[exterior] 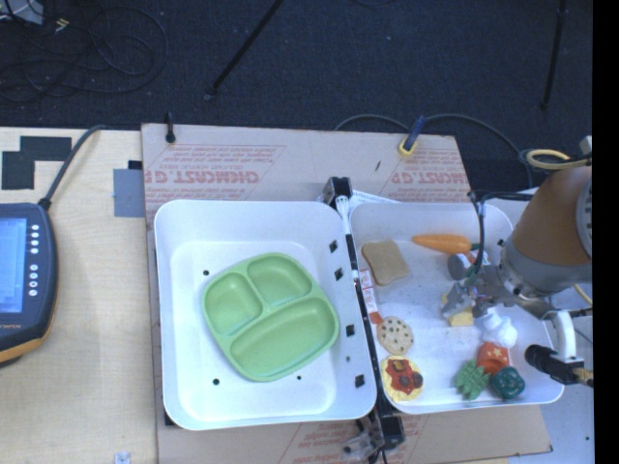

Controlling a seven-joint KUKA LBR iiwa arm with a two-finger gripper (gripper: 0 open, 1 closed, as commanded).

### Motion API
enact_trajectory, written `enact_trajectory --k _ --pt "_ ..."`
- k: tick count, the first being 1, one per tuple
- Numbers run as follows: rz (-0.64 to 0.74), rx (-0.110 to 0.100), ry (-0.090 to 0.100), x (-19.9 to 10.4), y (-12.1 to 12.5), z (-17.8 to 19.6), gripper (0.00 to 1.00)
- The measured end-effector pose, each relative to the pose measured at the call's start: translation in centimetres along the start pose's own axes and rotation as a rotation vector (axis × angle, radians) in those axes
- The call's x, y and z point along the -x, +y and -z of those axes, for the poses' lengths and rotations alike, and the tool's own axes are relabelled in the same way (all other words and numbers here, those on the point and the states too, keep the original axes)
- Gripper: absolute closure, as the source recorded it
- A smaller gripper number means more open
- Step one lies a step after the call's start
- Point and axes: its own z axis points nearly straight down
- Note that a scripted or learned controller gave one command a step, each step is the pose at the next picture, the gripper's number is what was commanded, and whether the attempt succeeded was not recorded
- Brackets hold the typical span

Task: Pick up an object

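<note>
Over right bin (426, 222), gripper (462, 303) low near right edge by yellow piece (461, 319); carrot (442, 243) toward back edge. Jaw state: can't tell. Probably best to centre on piece before closing.

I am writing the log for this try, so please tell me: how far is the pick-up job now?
Done: the arm has reached into the right bin, and its hand sits low among the toys beside the carrot. In hand: nothing visibly; no object shows between its fingers. Left: grasping and lifting one item. The toast, cookie and pizza lie flat, and the green tray lies in the left bin.
</note>
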Motion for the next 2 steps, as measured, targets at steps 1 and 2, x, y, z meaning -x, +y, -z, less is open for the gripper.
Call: enact_trajectory --k 1,2 --pt "0.015 0.005 -0.001 -8.3 3.8 5.6 1.0" --pt "0.015 0.005 0.0 -15.0 1.3 15.3 1.0"
